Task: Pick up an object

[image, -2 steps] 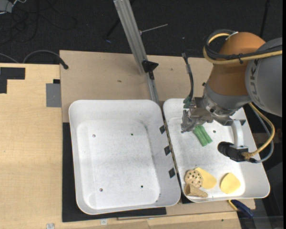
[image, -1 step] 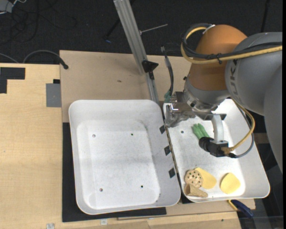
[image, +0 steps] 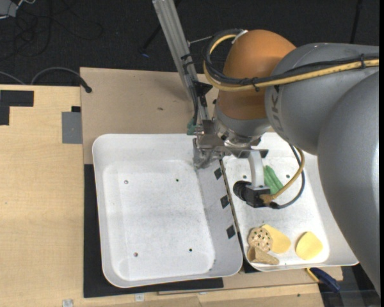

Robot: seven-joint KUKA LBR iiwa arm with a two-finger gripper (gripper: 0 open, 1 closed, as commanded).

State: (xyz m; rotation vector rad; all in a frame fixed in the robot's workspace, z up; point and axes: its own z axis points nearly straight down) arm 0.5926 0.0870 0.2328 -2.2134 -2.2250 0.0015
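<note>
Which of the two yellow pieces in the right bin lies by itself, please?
The rightmost yellow piece, which lies alone; the other yellow piece sits against a tan perforated disc.

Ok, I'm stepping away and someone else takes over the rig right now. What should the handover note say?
Gripper: low over the shared edge between the left bin and right bin, towards their far end; nothing visibly held.
Things: green piece, yellow lump, yellow slice and holed tan disc all lie in the right bin.
Done: no pick yet.
Left: grasp one object and lift it.
</note>
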